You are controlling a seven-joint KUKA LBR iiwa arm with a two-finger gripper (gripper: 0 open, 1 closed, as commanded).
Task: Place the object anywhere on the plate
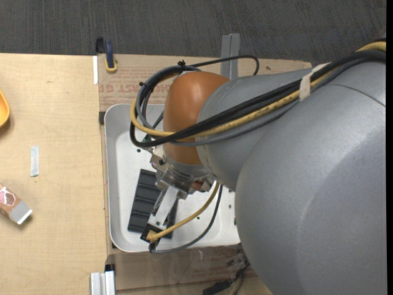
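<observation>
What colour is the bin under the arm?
The bin is white, clearest in the camera view.

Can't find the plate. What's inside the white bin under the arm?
Bare white floor shows along the left of the bin. The arm covers the rest, so any plate or object there is hidden.

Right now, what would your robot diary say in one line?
arm: grey, orange-banded KUKA arm over shallow white bin | grasp: cannot tell | nearby: small grey strip left of bin
</observation>
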